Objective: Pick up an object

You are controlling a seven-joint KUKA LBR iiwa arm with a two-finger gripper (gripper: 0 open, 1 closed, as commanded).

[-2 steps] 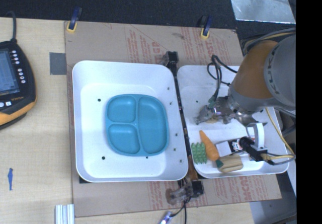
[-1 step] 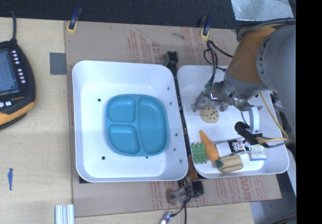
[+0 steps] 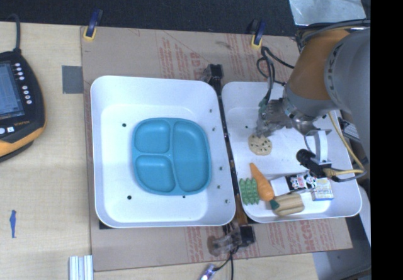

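While the arm is reaching into the right bin (image 3: 234,97), its gripper (image 3: 264,125) is hanging just above the cookie (image 3: 259,144), nothing visibly clamped. A carrot (image 3: 262,181) and a wooden block (image 3: 288,204) are lying nearer the bin's front.

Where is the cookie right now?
The cookie lies in the right-hand bin, near its middle, just below the gripper and above the carrot.
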